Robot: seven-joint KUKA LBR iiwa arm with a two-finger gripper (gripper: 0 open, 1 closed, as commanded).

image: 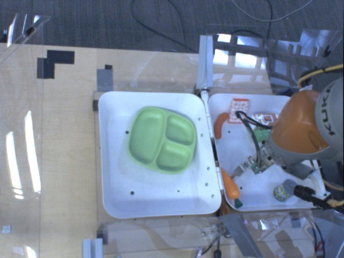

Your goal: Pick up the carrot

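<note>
Your gripper hangs open and empty just beside the carrot, which hugs the bin wall, so a finger may jam there.

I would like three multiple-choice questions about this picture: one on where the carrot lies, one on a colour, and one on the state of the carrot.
1. Where does the carrot lie?
A. on the green tray
B. in the right bin, at its left wall
C. on the bench outside both bins

2. What colour is the divided tray in the left bin?
A. green
B. red
C. blue

3. What is the state of the carrot?
A. lifted above the bin
B. lying on the bin floor
C. standing upright on the tray

Answers: 1 B, it rests along the left wall of the right bin. 2 A, the tray is light green. 3 B, it lies flat, apart from the end effector.
</note>
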